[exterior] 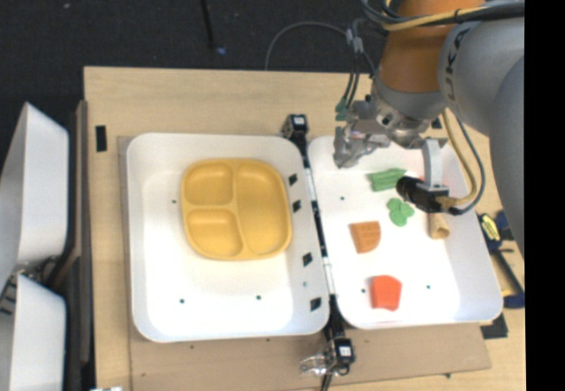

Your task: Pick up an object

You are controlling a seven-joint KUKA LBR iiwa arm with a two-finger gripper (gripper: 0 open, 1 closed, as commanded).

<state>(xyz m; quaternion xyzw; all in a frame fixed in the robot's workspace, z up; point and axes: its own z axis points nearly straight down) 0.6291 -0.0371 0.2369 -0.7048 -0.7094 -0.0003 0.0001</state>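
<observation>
My gripper [351, 151] hangs over the far left corner of the right bin [468, 292], under the arm's orange band. Several small things lie in that bin. A flat green piece [386, 178] lies just right of the gripper. Below that piece sits a rounded green piece [400, 213]. An orange wedge [365, 236] rests near the bin's middle, and a red block [385, 291] lies nearer the front. A small tan piece [438, 227] sits toward the right side. I see nothing held at the gripper.
The left bin [150, 292] holds a yellow divided plate [236, 207]. A low rim with black clips [311, 204] separates the two bins. A white box [35, 186] stands off the bench at the far left.
</observation>
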